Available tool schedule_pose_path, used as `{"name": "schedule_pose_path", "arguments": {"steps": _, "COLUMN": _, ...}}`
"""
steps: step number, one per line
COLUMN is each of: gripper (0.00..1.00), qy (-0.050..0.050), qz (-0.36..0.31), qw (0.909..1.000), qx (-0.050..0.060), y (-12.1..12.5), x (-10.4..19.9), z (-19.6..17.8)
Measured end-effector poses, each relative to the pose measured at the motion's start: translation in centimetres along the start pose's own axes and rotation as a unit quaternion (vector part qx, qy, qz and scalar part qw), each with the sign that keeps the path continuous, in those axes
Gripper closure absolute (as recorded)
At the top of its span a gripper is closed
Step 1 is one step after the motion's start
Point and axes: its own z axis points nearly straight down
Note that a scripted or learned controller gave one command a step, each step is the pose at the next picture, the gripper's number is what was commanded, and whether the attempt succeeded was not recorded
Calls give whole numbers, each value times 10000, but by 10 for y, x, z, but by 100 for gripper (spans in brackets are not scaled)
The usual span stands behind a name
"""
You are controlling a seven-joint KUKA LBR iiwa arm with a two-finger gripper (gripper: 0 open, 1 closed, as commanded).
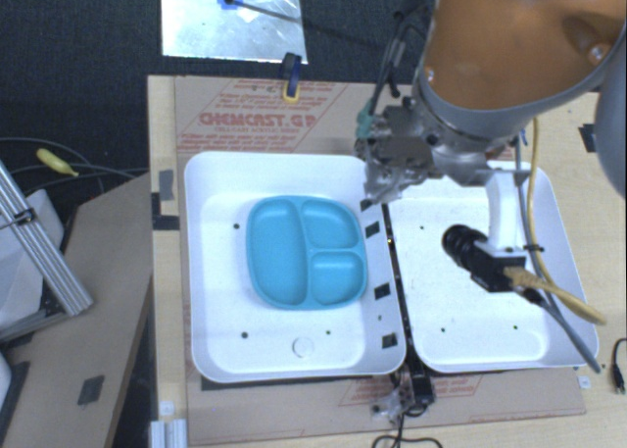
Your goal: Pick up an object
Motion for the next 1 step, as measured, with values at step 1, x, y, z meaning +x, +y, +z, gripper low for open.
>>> {"name": "schedule_pose_path", "arguments": {"steps": 1, "gripper": 100, "qy": 6, "qz": -30, "qw": 10000, "qx": -5, "y": 0, "x": 2, "z": -10}}
